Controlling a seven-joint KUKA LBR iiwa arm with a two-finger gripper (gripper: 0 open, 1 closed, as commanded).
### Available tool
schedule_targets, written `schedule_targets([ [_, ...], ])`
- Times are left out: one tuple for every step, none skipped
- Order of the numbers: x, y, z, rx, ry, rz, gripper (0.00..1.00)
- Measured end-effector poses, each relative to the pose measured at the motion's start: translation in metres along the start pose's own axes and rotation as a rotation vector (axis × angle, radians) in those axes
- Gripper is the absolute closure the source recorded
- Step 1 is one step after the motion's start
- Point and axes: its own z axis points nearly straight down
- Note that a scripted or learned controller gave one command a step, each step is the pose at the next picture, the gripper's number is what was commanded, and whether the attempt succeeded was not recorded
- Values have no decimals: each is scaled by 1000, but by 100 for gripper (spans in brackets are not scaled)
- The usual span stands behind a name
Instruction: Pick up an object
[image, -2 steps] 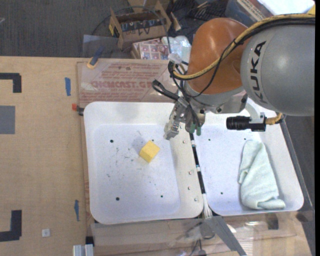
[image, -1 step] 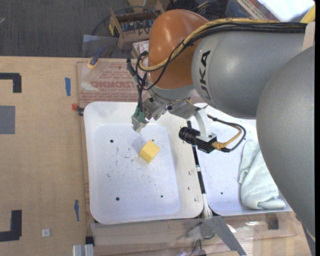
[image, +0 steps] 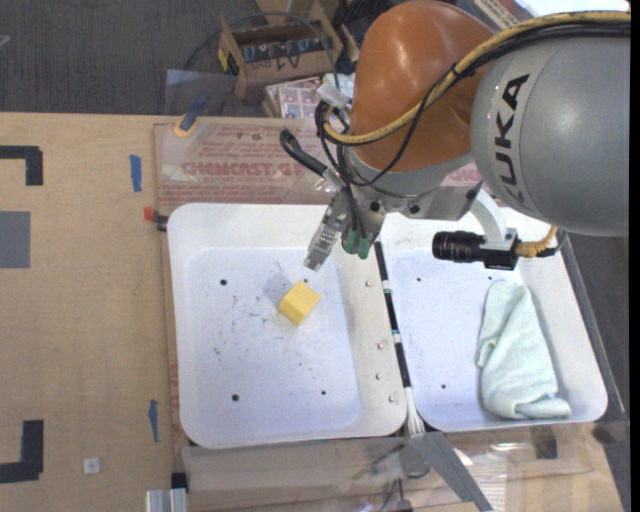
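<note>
Gripper (image: 322, 250) poised over the left bin (image: 200, 400), above and just right of the yellow block (image: 299, 303).

1 yellow block is seen lying on the left bin's floor, apart from the fingertips, with nothing gripped. Whether the 2 fingers are spread or pressed together cannot be told. A pale folded cloth (image: 517, 350) is laid in the right bin (image: 440, 330).
</note>
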Motion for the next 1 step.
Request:
schedule_targets([
  [78,48,132,2,5,-246,100],
])
